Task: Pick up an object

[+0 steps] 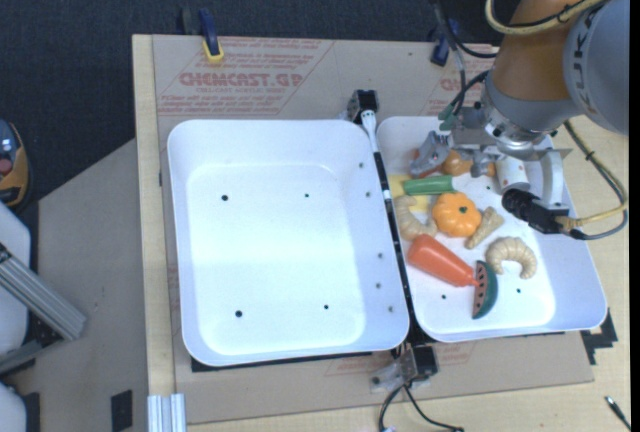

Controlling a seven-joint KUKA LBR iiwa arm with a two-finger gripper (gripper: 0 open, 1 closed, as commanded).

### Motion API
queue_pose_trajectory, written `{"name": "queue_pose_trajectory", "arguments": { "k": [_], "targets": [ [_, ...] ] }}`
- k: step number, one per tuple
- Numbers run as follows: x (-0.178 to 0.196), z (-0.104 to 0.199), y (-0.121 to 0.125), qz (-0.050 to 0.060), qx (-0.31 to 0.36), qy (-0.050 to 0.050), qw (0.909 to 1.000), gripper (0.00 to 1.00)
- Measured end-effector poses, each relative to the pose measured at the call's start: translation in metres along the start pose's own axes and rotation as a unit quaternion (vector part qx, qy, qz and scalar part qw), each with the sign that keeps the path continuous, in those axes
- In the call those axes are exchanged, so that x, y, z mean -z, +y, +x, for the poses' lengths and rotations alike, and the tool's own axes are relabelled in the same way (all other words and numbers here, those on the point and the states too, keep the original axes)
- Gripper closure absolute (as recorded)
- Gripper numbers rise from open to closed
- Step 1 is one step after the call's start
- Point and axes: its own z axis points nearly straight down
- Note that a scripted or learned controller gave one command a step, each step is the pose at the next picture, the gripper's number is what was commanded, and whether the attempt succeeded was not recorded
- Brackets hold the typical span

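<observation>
Dark carpet behind, cardboard bench [250,70] below, two white bins side by side. Left bin [270,240]: well left of the claw. Right bin [570,290]: under the claw [432,156], which hangs low at the far left corner, apparently splayed, nothing visibly between its tips. Just right of the claw, a small orange piece [457,163]; just nearer the camera, a green pepper [428,185]; further toward the camera, pumpkin [456,215], carrot [440,260], melon slice [484,289], croissant [513,255]. Best course, probably: straight down onto one lone piece, centred between the tips, clear of the rim, closing firmly before lifting.
</observation>
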Motion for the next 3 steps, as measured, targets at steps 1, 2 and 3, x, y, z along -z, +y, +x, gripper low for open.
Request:
{"name": "queue_pose_trajectory", "arguments": {
  "k": [1, 2, 3],
  "targets": [
    [0.004, 0.069, 0.013, -0.005, 0.002, -0.001, 1.0000, 0.00],
    [0.015, 0.065, 0.013, -0.006, -0.001, -0.001, 1.0000, 1.00],
    [0.045, 0.134, 0.062, -0.008, 0.002, -0.001, 1.0000, 1.00]
  ]
}}
